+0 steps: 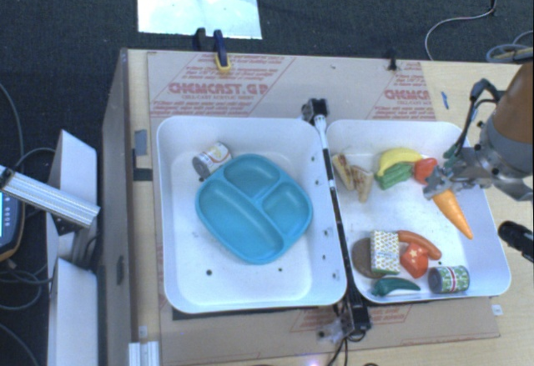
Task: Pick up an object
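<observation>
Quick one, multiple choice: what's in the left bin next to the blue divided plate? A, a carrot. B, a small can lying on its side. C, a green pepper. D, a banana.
B: a small can lies on its side at the upper left edge of the blue divided plate in the left bin; the banana and carrot are in the right bin.

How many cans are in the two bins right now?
2. One can lies on its side in the left bin, just above the blue tray. The other can lies in the right bin's lower right corner.
</observation>
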`<state>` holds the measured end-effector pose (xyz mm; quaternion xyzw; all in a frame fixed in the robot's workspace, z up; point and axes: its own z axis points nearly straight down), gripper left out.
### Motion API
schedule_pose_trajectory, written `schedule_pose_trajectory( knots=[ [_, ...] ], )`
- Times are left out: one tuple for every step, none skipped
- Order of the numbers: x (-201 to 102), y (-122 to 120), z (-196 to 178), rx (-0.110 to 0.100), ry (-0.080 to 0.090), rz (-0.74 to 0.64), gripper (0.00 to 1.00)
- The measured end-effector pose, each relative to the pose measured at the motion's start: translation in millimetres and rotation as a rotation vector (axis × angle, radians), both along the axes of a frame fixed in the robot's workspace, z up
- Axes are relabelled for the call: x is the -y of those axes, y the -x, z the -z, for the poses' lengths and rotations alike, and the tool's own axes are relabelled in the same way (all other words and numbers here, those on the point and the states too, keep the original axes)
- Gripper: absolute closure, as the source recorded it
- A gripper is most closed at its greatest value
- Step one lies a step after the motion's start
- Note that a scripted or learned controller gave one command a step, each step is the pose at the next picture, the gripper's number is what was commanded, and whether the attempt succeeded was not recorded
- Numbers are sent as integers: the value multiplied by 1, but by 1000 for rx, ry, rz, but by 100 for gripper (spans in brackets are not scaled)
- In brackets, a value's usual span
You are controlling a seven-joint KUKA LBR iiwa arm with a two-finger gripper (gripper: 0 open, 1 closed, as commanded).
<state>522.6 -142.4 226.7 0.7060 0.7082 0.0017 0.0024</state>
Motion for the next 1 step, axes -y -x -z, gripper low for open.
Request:
schedule_pose_trajectory(
  knots=[
    [-58,-40,2,-3,-2,-1,100]
  ],
)
